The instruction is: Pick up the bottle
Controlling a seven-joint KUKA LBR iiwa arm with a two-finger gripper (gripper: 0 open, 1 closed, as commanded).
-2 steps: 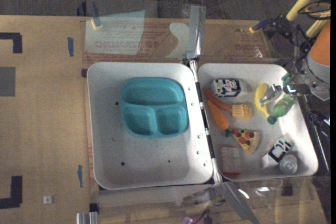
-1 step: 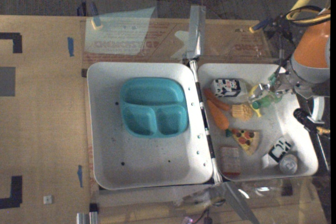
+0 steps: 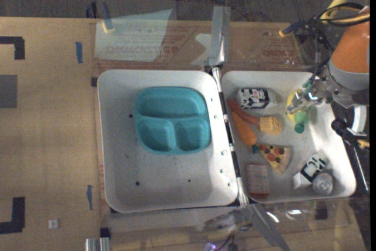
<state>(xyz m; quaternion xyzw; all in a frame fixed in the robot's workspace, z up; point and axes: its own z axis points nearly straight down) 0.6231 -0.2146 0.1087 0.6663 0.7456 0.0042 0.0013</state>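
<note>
The bottle [image 3: 315, 173] lies in the front right corner of the right bin [image 3: 341, 144]. It is small, with a black-and-white label and a grey cap pointing toward the front. My gripper [image 3: 306, 100] hangs over the far right part of that bin, well behind the bottle and apart from it. Its tip is right by a yellow piece [image 3: 293, 103] and a small green piece [image 3: 300, 122]. The orange band of the arm [image 3: 352, 50] shows above the bin's right edge.
The right bin also holds a cow-patterned carton [image 3: 253, 98], an orange carrot-like toy [image 3: 243, 124], a yellow waffle-like piece [image 3: 271, 124], a pizza slice [image 3: 275, 156] and a pinkish block [image 3: 257, 178]. A teal divided tray [image 3: 171, 120] sits in the left bin [image 3: 117, 144].
</note>
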